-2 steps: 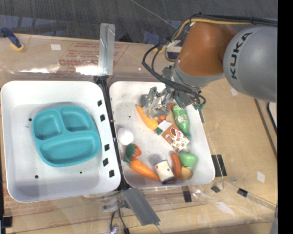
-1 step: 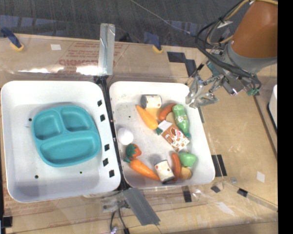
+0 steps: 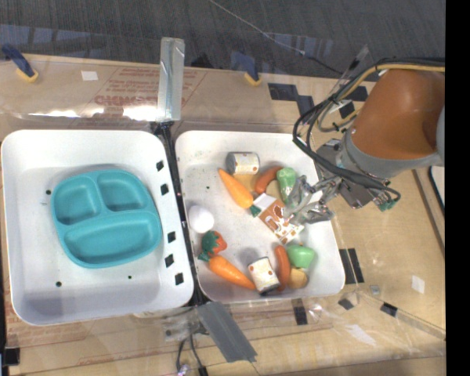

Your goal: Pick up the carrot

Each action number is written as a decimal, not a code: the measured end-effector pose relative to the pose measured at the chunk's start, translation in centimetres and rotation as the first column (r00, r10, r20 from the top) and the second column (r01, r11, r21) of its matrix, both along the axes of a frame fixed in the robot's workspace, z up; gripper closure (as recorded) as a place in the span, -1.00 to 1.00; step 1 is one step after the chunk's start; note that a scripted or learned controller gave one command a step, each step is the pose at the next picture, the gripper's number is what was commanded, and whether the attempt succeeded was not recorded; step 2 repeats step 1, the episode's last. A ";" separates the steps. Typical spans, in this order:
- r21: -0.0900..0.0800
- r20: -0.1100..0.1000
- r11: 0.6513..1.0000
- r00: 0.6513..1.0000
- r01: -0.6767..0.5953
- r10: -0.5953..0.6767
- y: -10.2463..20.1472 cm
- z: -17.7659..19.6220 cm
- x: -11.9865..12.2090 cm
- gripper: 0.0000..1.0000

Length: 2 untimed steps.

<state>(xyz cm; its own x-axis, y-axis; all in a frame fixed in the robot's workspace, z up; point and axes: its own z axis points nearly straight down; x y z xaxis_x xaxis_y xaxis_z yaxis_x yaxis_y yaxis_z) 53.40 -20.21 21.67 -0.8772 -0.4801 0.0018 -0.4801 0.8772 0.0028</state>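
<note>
Two carrots lie in the right bin (image 3: 219, 143). One orange carrot (image 3: 236, 189) lies slantwise in the upper middle. Another carrot (image 3: 229, 270), with a green top by a red piece, lies near the front edge. My gripper (image 3: 301, 200) hangs over the bin's right side, above a brown-and-white patterned item (image 3: 282, 219) and next to a green vegetable (image 3: 287, 182). It stands to the right of the upper carrot, apart from it. Nothing shows between its fingers.
The right bin also holds a grey can (image 3: 242, 163), a white ball (image 3: 201, 220), an orange-red sausage shape (image 3: 266, 178), a green pear (image 3: 301, 255), a red piece (image 3: 283, 263) and a small box (image 3: 262, 274). A teal divided plate (image 3: 103, 216) lies in the left bin.
</note>
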 end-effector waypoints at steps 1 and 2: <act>-0.001 0.003 1.000 1.000 0.000 0.000 0.0 0.1 0.1 -1.00; -0.001 0.003 1.000 1.000 0.000 0.000 0.0 0.1 0.1 -1.00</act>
